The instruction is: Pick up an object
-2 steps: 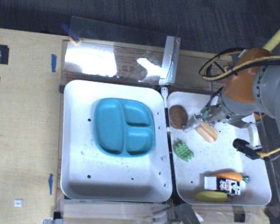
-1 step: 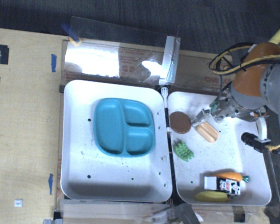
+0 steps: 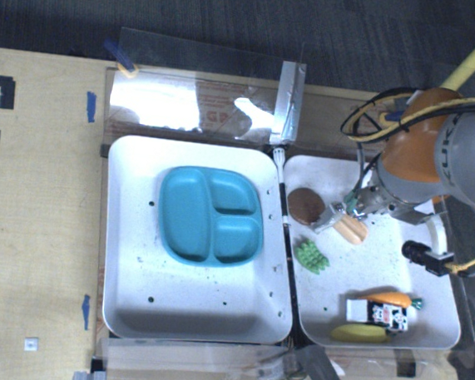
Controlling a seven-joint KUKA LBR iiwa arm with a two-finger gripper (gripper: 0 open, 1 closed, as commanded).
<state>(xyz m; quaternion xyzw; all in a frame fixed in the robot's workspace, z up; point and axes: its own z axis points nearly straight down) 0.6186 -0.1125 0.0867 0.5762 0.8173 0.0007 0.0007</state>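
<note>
In the right bin (image 3: 437, 288), a brown round piece (image 3: 305, 205) lies at the upper left. A tan bread-like piece (image 3: 351, 231) sits just right of it. My gripper (image 3: 339, 215) is low over the bin, between these two and touching or almost touching the tan piece. Nothing is seen lifted. A green bumpy toy (image 3: 311, 256) lies below them. Along the bin's front edge are an orange carrot (image 3: 391, 299), a small printed carton (image 3: 382, 314) and a yellow banana (image 3: 361, 331).
The left bin (image 3: 128, 283) holds a blue divided plate (image 3: 211, 216). The grey arm with its orange band (image 3: 412, 152) and cables covers the right bin's upper right corner. A clear plastic sheet (image 3: 196, 97) stands behind the left bin.
</note>
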